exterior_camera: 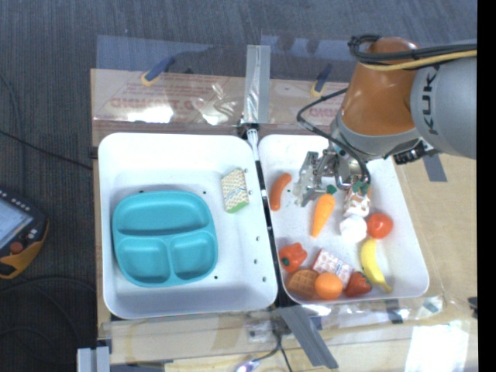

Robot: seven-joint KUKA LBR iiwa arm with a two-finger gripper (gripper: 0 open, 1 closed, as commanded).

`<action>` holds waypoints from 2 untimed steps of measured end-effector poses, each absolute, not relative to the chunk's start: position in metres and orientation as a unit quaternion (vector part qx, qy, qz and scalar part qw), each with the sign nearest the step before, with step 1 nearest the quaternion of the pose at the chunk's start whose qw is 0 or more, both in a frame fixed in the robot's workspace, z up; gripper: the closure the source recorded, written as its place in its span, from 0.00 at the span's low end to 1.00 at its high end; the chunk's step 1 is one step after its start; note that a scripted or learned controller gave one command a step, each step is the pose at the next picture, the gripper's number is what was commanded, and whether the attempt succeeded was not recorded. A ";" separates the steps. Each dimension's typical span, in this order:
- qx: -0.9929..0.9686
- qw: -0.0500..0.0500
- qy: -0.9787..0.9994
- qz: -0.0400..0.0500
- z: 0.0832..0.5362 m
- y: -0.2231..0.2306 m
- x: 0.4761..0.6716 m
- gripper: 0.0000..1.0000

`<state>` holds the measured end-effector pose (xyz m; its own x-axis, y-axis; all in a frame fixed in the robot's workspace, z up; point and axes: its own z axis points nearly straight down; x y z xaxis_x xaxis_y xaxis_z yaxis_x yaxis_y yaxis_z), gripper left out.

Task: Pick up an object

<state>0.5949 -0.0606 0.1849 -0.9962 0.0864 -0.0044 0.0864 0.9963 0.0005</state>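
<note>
Two shallow white bins are seen side by side on a pale wooden tabletop (167, 103), which is covered at the back by a sheet of clear plastic held down with blue tape. Dark grey carpet (46, 22) surrounds the tabletop, and a black and orange handheld device (15, 235) lies on it at the left edge.

In the left bin (124, 149) a teal divided tray (164, 235) is placed towards the left, and a small green and cream sponge (235, 189) lies near the right wall.

The right bin (411, 262) is filled with toy food. A red pepper-shaped piece (278, 191) lies near the left wall; a carrot (322, 212) is set at a slant near the middle. A white piece (353, 227) and a tomato (380, 225) are found to its right, with a banana (374, 263) below them. Along the front wall a red bell pepper (292, 256), a brown waffle-like piece (303, 283), an orange (328, 286), a pink and white box (333, 265) and a strawberry (358, 284) are crowded together.

The arm is extended in from the right, its orange band (380, 91) standing over the back of the right bin. The gripper (322, 178) is pointed down into the bin, just above the top of the carrot. Whether the fingers are open or closed cannot be told, and nothing is seen held between them.
</note>
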 end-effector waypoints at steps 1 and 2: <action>0.043 0.002 0.999 0.000 0.185 -0.061 0.595 0.00; 0.092 0.007 0.996 0.000 0.091 -0.096 0.559 0.00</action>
<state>0.5591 -0.0958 0.0908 -0.9829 0.1835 -0.0145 0.1835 0.9830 0.0021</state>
